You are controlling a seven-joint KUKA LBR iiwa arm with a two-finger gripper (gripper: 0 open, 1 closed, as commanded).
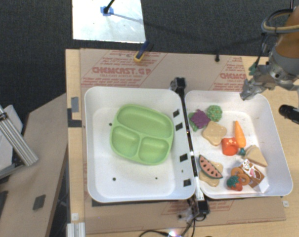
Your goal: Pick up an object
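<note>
Your tool (pixel 249 92) hangs over the right white bin's (pixel 275 127) far right corner; grip state unreadable, too small. Grey arm (pixel 287 48) cut off at frame edge.

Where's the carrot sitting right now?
The carrot lies in the right bin, toward its right-center, just above the red pepper and right of the bread slice.
</note>
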